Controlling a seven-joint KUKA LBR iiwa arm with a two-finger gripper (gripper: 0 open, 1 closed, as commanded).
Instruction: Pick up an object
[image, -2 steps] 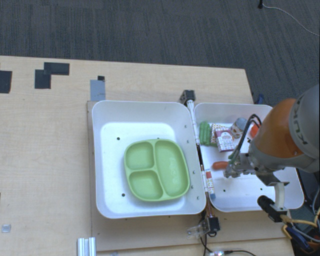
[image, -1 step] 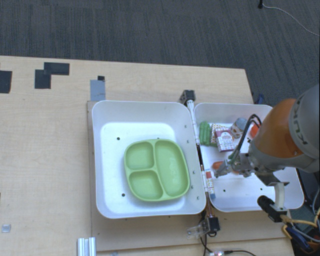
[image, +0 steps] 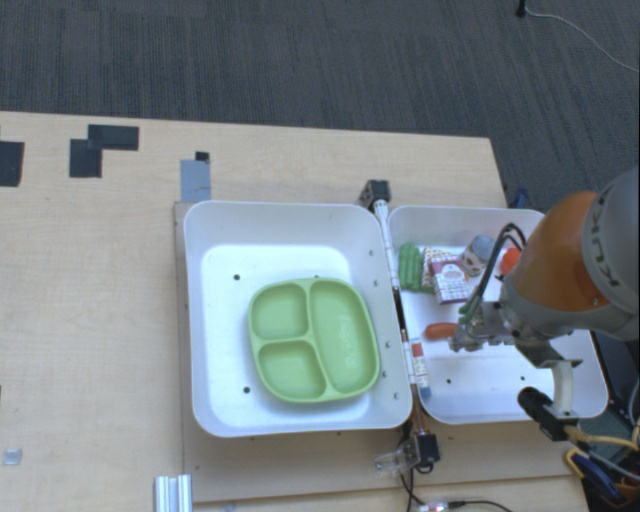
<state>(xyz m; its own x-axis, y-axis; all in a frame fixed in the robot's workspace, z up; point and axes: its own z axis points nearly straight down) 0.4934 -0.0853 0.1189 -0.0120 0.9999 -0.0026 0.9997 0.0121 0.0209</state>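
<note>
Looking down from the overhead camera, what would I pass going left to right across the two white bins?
Left bin → green divided plate → right bin → green object → small red-and-white packet → the gripper, next to a small orange-red item → the arm's orange band.

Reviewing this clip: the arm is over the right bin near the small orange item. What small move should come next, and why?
Probably a short descent onto the orange item. The hand sits right beside it in the right bin, and nothing visibly sits in its grasp yet. Whether it is open is unclear.
</note>
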